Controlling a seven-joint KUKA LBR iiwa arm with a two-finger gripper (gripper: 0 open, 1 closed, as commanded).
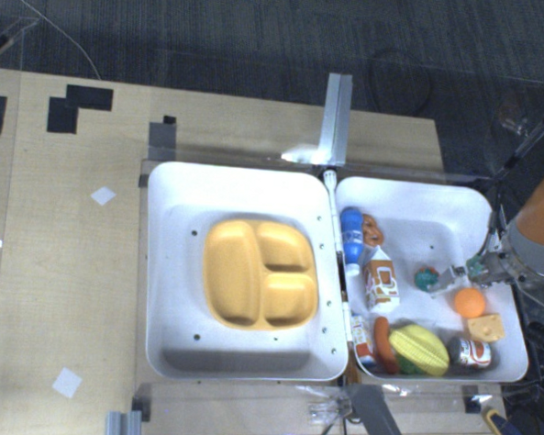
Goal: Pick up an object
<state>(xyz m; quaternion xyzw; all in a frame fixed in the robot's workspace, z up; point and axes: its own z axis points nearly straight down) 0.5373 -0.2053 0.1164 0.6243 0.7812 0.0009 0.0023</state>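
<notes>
Camera view, biggest first. Pale wooden bench (47, 290), bearing two white bins side by side toward its right half.

Left bin (173, 252): holds a yellow tray (257, 274) with three compartments, lying flat in the middle of the floor, well clear of every wall.

Right bin (418, 230): touching the left bin along their shared edge, cluttered along that edge and across the near side.

Arm (543, 219): coming in over the right bin's right rim, orange band showing at the bench's right edge.

Then the loose objects, all in the right bin:
- Yellow corn (420, 348) with a green end, lying near the bin's near edge.
- Blue bottle (350, 228) lengthwise against the left wall, toward the far corner.
- Carton (381, 281) just nearer than the bottle, tilted.
- Can (473, 355) in the near right corner, on its side.
- Red sausage (382, 340) touching the corn's left side.
- Cheese wedge (486, 326) just above the can.
- Orange (470, 302) beside the cheese, near the right wall.
- Pretzel (373, 230) just right of the bottle.
- Teal ball (425, 279) mid-floor, apart from the rest.

Gripper (476, 268): low by the right wall, just beyond the orange and right of the teal ball. Too small and blurred to tell its spread, or whether anything is gripped.
</notes>
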